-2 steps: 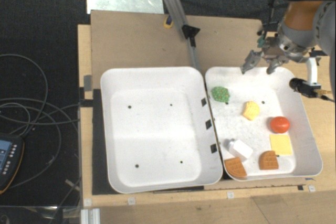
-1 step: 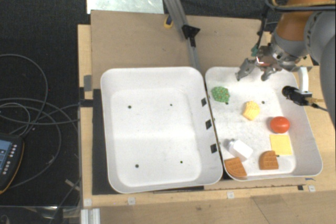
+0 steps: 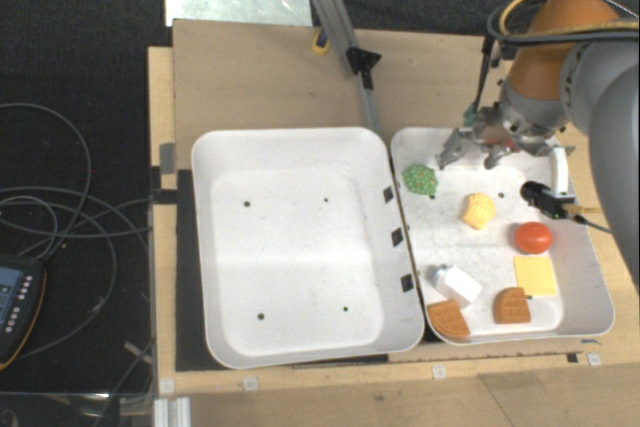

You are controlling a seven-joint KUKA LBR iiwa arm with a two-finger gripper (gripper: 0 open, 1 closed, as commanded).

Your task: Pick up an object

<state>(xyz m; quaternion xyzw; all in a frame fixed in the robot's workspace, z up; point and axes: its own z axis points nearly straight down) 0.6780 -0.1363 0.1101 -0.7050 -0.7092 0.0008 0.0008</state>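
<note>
My gripper [image 3: 470,155] hangs over the far end of the right bin [image 3: 585,320], fingers spread open with nothing between them. A green bumpy piece [image 3: 420,180] lies just left of and below it, near the bin's left wall. A yellow corn-like piece [image 3: 478,210] sits close below the gripper. Further toward the front lie a red tomato-like ball [image 3: 533,237], a flat yellow square [image 3: 536,275], a brown toast-like piece [image 3: 511,306], a brown ridged piece [image 3: 449,318] and a small white and grey block [image 3: 455,282].
The left bin [image 3: 290,245] stands beside the right one, joined by dark clips [image 3: 397,236]. A grey pole [image 3: 335,5] slants in from the top toward the bins' far edge. The arm's grey body [image 3: 600,95] covers the right bin's far right corner.
</note>
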